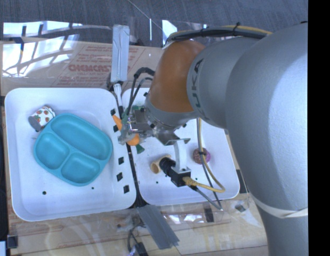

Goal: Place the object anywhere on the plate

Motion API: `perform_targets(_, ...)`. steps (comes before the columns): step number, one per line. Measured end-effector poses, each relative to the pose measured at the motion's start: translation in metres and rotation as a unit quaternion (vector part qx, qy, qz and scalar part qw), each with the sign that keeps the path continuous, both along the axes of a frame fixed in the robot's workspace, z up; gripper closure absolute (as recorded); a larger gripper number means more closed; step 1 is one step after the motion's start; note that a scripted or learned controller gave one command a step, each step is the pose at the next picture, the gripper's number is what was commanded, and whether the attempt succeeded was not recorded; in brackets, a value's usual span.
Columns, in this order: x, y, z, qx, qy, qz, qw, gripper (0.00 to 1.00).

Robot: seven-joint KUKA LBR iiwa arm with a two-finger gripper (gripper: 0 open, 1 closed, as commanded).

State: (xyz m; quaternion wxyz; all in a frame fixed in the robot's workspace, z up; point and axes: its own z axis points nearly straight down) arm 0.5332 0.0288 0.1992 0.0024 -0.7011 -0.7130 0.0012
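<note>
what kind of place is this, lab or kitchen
Most likely a robotics lab: a big grey robot arm reaches over two white bins, one with a blue plate, beside a cardboard sheet.

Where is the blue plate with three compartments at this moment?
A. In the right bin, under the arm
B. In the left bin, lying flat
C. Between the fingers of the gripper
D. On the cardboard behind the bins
B: the blue plate lies flat on the floor of the left bin, beside a small spotted object at its upper left corner.
</note>
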Motion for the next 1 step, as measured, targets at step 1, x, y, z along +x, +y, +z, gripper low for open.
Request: perform_targets(1,0.0001,-0.0036,-0.0001,-0.0011,0.000,-0.003,1.0000,0.00)
